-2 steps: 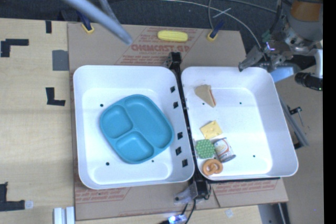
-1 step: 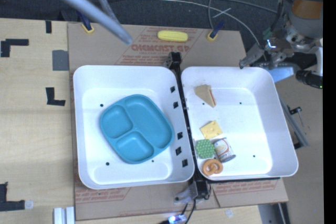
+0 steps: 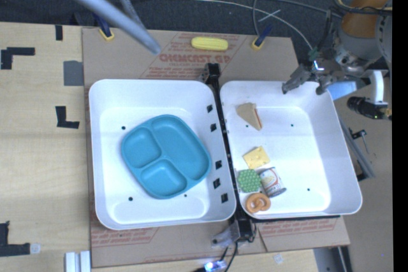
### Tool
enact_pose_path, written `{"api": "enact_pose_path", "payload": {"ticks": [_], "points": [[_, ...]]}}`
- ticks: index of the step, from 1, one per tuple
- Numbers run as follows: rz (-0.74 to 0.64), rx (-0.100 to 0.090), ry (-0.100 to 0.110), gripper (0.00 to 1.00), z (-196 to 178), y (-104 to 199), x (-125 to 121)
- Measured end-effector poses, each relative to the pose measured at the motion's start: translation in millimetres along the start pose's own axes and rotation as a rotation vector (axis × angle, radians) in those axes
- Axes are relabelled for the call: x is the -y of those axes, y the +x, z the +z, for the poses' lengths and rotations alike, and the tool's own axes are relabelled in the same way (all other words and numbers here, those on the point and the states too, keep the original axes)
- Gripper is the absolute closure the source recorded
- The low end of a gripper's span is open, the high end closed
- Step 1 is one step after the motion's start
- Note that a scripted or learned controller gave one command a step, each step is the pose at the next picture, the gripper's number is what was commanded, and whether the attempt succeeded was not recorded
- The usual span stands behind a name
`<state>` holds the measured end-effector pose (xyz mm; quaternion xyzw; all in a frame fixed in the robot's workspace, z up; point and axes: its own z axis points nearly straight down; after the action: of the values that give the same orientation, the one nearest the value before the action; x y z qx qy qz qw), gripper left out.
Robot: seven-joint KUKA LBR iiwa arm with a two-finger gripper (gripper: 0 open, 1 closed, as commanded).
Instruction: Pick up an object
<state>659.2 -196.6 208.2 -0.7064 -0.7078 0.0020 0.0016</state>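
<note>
Left bin (image 3: 102, 137): a blue divided plate (image 3: 164, 156). Right bin (image 3: 331, 156): a tan wedge (image 3: 250, 115) near the back; a yellow cheese slice (image 3: 255, 157), a green piece (image 3: 248, 181), a small can (image 3: 273, 182) and a pretzel (image 3: 257, 203) clustered at the front left. Gripper (image 3: 305, 79): above the right bin's back right rim, fingers spread, holding nothing.

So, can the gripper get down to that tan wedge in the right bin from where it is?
Probably yes: the gripper hangs over the right bin's far rim, and the tan wedge lies apart from other items.
</note>
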Motion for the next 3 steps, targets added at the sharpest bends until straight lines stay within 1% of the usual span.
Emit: {"api": "enact_pose_path", "payload": {"ticks": [1,2,3], "points": [[0.000,0.000,0.001,0.00,47,6,7],[-0.001,0.000,0.000,0.00,91,8,7],[-0.002,0.002,-0.004,1.00,78,8,5]]}}
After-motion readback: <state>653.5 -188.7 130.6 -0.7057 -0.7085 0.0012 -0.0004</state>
